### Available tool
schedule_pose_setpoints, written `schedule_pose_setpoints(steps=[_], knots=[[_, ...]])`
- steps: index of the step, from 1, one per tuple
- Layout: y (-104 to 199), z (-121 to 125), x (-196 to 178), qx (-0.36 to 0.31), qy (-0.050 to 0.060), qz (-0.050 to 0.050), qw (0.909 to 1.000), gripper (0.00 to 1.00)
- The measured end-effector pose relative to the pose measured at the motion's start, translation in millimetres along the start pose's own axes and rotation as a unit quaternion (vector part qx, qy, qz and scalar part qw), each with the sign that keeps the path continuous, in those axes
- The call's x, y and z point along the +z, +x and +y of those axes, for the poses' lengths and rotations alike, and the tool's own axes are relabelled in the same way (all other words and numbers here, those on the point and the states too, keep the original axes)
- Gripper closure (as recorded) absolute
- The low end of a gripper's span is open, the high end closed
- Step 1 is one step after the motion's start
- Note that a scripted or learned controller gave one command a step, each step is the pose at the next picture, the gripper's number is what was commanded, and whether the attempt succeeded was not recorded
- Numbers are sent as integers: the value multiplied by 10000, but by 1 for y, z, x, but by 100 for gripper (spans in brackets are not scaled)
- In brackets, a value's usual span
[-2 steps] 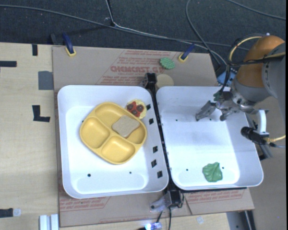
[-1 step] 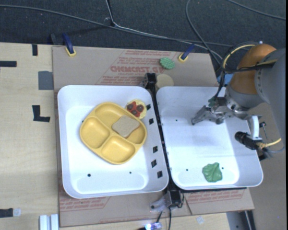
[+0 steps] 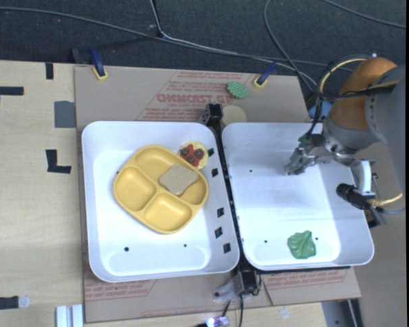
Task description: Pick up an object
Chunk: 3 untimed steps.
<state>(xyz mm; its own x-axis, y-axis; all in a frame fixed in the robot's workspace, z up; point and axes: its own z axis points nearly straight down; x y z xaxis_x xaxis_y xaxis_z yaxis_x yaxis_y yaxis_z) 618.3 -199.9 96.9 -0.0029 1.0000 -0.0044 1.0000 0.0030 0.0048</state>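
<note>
My gripper (image 3: 297,165) hangs low over the upper right part of the right bin (image 3: 259,203), its dark fingers pointing down toward the white floor with nothing between them that I can make out. A green leaf-shaped piece (image 3: 302,244) lies near the right bin's front edge, well below the gripper. In the left bin (image 3: 102,203) a yellow divided plate (image 3: 160,188) carries a tan bread slice (image 3: 178,179). A small red and yellow food piece (image 3: 193,153) rests at the plate's upper right rim.
A small green dotted item (image 3: 236,88) lies on the cardboard behind the bins, next to a pale round disc (image 3: 233,113). Black clips run along the divider between the bins (image 3: 221,182). Cables cross the dark floor at the back.
</note>
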Motion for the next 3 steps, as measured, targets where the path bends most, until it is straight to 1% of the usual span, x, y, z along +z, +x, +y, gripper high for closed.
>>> schedule_pose_setpoints(steps=[1, 2, 3], knots=[[-1, 11, -50, 6, 9, 20, 10000, 100], [-1, 13, -104, 6, 0, 16, 10000, 100], [45, 18, -101, -12, 25, 24, 10000, 100]])
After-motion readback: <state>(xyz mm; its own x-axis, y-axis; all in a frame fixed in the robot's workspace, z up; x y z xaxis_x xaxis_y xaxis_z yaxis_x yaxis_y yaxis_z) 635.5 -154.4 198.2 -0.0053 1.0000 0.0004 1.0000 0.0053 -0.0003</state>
